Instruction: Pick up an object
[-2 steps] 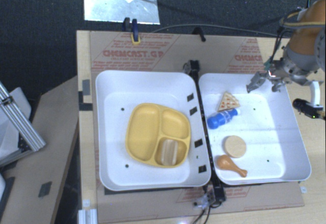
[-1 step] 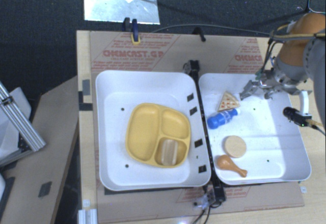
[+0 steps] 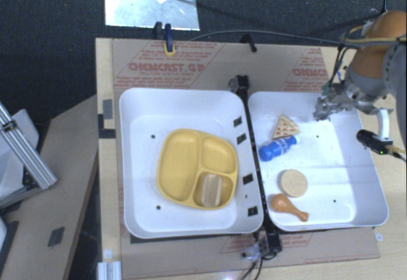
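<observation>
We see the gripper (image 3: 324,109) low over the far right part of the right bin (image 3: 356,209), near its back wall, but its tip is small and blurred, and we cannot tell how the jaws stand; nothing shows plainly between them. Above it the grey wrist rises up and to the right into the orange band (image 3: 385,27) of the arm (image 3: 375,75), which leans in from the right edge, with dark cables looping past it.

Nearest to the gripper, just to its left and a little toward us, lies a tan waffle-patterned wedge (image 3: 285,126), apart from the tip. Just below the wedge, almost touching it, lies a blue bottle (image 3: 277,147) on its side with its white cap pointing up and right. Further toward us sits a round beige disc (image 3: 294,182), and just in front of it a brown toy drumstick (image 3: 288,205), its thick end to the left. All four lie in the left half of the right bin, well clear of the gripper except for the wedge.

In the left bin (image 3: 143,119) rests a yellow divided plate (image 3: 194,167), with a pale translucent piece lying in its front right compartment.
</observation>
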